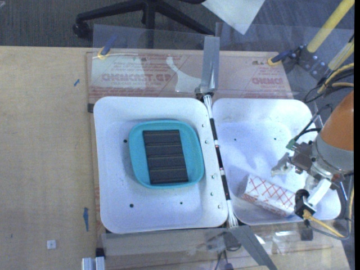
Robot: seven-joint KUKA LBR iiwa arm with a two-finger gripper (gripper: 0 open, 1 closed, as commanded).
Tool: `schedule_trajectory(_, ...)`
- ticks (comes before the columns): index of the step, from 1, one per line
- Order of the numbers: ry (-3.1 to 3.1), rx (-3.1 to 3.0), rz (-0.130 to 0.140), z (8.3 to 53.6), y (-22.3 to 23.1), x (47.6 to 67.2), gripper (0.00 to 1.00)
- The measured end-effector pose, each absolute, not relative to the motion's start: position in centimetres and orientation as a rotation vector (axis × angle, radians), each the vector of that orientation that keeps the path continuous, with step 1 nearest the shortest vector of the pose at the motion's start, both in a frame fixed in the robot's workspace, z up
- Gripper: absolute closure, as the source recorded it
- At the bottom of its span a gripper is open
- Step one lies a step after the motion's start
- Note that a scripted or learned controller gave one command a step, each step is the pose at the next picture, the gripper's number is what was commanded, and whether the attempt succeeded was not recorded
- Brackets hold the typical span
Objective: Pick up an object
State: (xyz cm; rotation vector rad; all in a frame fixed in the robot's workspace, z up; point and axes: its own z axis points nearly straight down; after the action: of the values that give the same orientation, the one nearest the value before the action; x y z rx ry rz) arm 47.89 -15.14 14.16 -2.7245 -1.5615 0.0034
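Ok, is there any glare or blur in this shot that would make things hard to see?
In the camera view, the right bin is washed out by bluish-white glare; the left bin is evenly lit, with the teal tray and the dark ridged block on it sharp; the red-checked box looks slightly soft; the pincer is blurred, its outline hard to read.

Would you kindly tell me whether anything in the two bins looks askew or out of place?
The red-checked white box lies at a slant in the near corner of the right bin, not square with the walls. In the left bin, the dark ribbed block sits squarely on the teal tray. Nothing looks spilled or damaged.
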Motion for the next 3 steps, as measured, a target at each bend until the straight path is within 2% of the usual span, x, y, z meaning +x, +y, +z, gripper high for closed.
schedule_trajectory(1,-1.387,-2.818,0.004,13.6,-14.5,53.1,0.00)
schedule_trajectory(2,-1.864,-2.526,0.003,11.0,-15.8,47.8,0.00)
schedule_trajectory(3,-2.091,-2.348,-0.006,8.8,-15.7,48.1,0.00)
